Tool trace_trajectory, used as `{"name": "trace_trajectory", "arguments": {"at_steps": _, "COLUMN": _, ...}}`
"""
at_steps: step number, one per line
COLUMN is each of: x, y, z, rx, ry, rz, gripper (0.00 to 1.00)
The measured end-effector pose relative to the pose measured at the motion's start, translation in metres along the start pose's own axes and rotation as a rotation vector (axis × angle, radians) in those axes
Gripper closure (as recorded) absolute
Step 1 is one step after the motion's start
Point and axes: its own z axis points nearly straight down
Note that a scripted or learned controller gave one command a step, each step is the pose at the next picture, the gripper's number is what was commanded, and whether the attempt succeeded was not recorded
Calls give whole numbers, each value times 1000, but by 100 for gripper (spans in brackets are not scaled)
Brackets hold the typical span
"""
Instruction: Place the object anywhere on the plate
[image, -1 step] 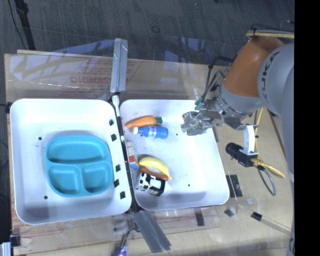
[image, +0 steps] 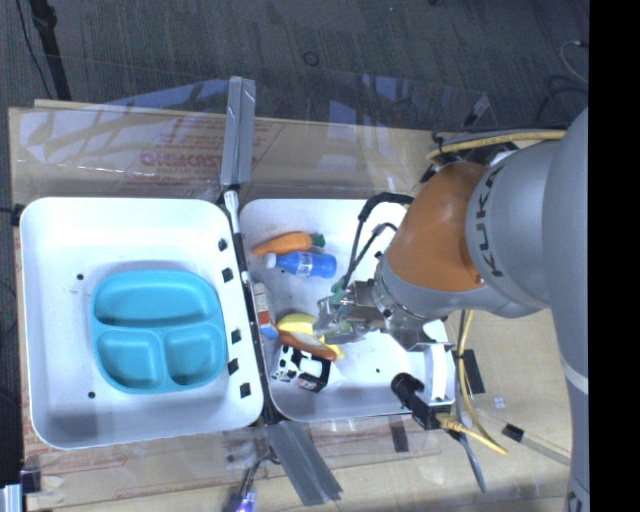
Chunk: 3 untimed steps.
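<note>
A light blue plate (image: 158, 333) with three compartments lies in the left bin (image: 50, 300). In the right bin (image: 370, 395) lie a carrot (image: 283, 243), a blue and white bottle (image: 303, 264), a yellow banana (image: 297, 325) with an orange piece (image: 318, 349) beside it, and a black and white item (image: 303, 368). My gripper (image: 335, 322) hangs low over the right bin, just right of the banana and touching or nearly touching it. The wrist hides how its tips stand.
A grey divider bar (image: 237, 130) runs between the two bins. Small red and white items (image: 262, 305) lie along the right bin's left wall. Cables (image: 480, 430) trail off the bench at the lower right. The arm's bulk covers the right bin's right half.
</note>
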Motion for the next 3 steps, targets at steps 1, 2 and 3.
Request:
{"name": "trace_trajectory", "arguments": {"at_steps": 1, "x": 97, "y": 45, "z": -7, "rx": -2, "ry": 0, "rz": -45, "gripper": 100}}
{"name": "trace_trajectory", "arguments": {"at_steps": 2, "x": 142, "y": 12, "z": 0, "rx": 0, "ry": -1, "rz": -130, "gripper": 100}}
{"name": "trace_trajectory", "arguments": {"at_steps": 3, "x": 141, "y": 12, "z": 0, "rx": 0, "ry": -2, "rz": -130, "gripper": 0}}
